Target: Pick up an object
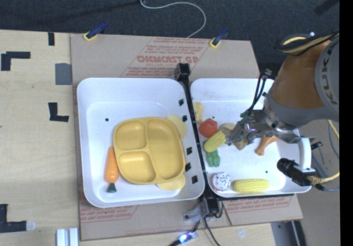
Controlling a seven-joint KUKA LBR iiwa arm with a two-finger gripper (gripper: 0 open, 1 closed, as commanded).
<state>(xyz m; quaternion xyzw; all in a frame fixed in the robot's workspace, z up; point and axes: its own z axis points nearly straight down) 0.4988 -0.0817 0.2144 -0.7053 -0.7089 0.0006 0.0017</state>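
Note:
My gripper [241,135] hangs low over the middle of the right bin [231,93]. Just to its left lies a yellow corn cob [214,141], tilted, with a red tomato [208,127] above it and a green vegetable [213,158] below it. An orange carrot-like piece [266,144] lies just right of the gripper, partly under the wrist. I see nothing held. A second corn cob [251,185] and a white round toy [222,181] rest along the bin's near wall.
The left bin [91,129] holds a yellow divided plate [148,149], an orange carrot [111,166] beside it, and pale yellow pieces [177,124] at the plate's edges. A black divider clip [183,71] sits between the bins. The arm's bulk covers the right bin's right side.

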